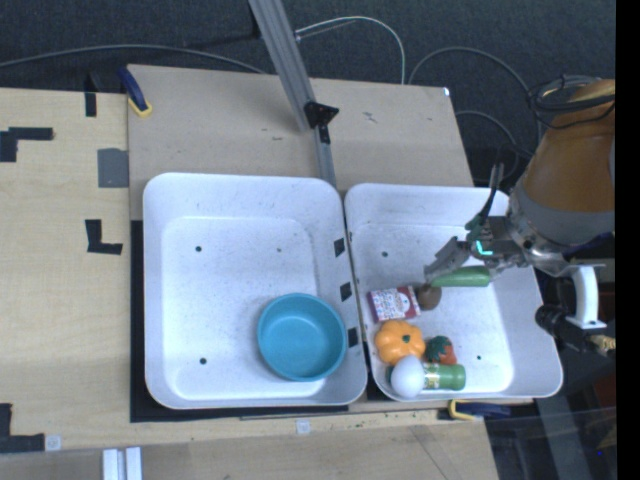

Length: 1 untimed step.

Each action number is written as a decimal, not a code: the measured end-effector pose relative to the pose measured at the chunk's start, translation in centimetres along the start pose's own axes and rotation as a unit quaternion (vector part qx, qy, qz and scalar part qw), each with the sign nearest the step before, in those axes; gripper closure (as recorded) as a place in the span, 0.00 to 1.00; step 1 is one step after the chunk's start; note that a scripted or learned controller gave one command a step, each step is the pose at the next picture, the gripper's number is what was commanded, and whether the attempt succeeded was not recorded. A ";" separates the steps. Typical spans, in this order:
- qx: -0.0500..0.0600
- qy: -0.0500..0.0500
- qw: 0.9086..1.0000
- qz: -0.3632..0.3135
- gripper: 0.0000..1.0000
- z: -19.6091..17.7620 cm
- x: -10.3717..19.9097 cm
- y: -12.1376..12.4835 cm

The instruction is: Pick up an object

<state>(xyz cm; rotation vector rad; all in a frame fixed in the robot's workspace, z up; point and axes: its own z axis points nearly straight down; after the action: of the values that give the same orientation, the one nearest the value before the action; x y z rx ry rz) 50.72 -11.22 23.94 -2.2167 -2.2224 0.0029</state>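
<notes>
**Two bins, arm positioned over the right-hand bin**

1. Front row, right bin (520,353). A white round object (406,376) lies against the near wall. A green bottle-shaped item (447,376) lies on its side and touches the white object. An orange pumpkin-shaped object (398,340) sits just behind them. A small red and green item (439,349) lies just beside the orange object.

2. Front row, left bin (160,268). A blue bowl (300,336) stands upright in the near corner next to the dividing wall.

3. Middle of the right bin. A red and white packet (390,303) lies flat behind the orange object. A small brown object (429,296) touches the packet's edge on the arm's side. A green rod-shaped item (462,279) lies level just behind the brown object. Whether the rod is a loose object or part of the tool cannot be told.

4. Gripper (437,272). It hangs directly above the brown object and the packet, close to both. Whether it is spread or pressed together cannot be told from this view, and nothing is visibly lifted clear of the bin floor.

5. Arm (570,178). The grey body with its orange band reaches in across the right bin's outer wall.

6. Far side. A grey pole (285,48) runs at a slant to the point where the two bins meet. The tan bench (230,118) extends behind both bins and carries a blue and yellow clamp (135,90) at its far corner. Cables (380,28) loop over the dark floor beyond.
</notes>
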 end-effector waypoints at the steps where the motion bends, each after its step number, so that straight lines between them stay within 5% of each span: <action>1: -0.001 0.000 1.000 0.000 0.00 -0.1 0.0 0.0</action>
<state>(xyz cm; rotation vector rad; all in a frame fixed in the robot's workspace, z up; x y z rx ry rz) 50.74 -11.24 24.00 -2.2180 -2.2222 0.0018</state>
